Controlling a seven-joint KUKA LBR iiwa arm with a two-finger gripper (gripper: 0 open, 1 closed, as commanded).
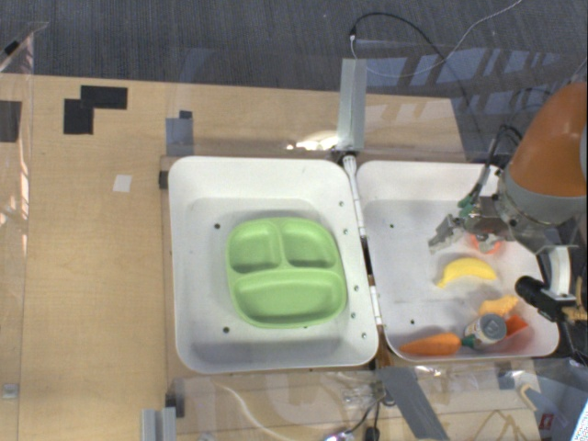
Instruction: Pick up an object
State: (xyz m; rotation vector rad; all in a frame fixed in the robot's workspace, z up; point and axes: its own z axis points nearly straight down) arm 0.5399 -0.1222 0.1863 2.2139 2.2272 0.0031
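In the right bin (404, 246), my gripper (457, 227) hangs low over the upper right part of the floor, just above a yellow banana (467, 270). A small red-orange object (487, 243) lies right beside the gripper, partly hidden by it. An orange carrot (430, 344) rests along the bin's front wall. To its right is a cluster of a grey round-topped item (491, 329), a yellow-orange piece (502, 305) and a red piece (517, 322). Nothing is visibly held.
The left bin (197, 246) holds a green divided plate (286, 271). A metal post (353, 99) stands behind the seam between the bins. The arm's orange band (553, 150) and grey body overhang the right bin's far right side.
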